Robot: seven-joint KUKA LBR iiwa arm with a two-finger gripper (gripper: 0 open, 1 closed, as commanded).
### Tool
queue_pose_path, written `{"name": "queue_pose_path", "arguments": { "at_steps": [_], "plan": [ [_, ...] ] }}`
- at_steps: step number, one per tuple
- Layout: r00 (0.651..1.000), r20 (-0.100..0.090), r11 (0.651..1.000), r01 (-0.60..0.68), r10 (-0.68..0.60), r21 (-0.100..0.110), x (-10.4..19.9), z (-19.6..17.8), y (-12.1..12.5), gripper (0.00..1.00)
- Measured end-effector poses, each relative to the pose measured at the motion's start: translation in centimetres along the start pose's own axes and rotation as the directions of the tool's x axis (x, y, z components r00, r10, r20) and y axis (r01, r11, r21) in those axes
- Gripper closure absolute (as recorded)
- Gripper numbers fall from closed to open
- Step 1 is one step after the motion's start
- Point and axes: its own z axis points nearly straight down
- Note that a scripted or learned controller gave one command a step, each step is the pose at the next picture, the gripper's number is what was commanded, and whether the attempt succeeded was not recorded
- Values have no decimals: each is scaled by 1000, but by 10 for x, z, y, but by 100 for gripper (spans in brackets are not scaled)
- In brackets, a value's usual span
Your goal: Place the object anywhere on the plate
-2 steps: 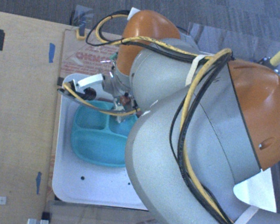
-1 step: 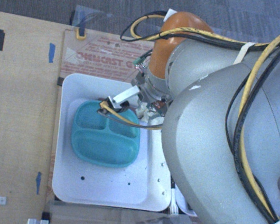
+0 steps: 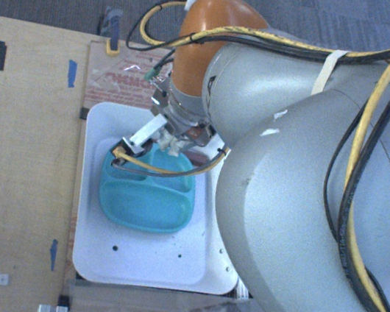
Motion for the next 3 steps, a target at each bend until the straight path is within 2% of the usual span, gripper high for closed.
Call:
{"name": "queue_pose_path", "arguments": {
  "at_steps": [1,2,3],
  "plan": [
    [995,-18,995,-96,95,-14,-5,54,-40,100],
    [998,0,998,66,-66,0,-45,-15,-55,100],
    [991,0,991,-137,137,0,-55,-9,4,100]
  ]
}}
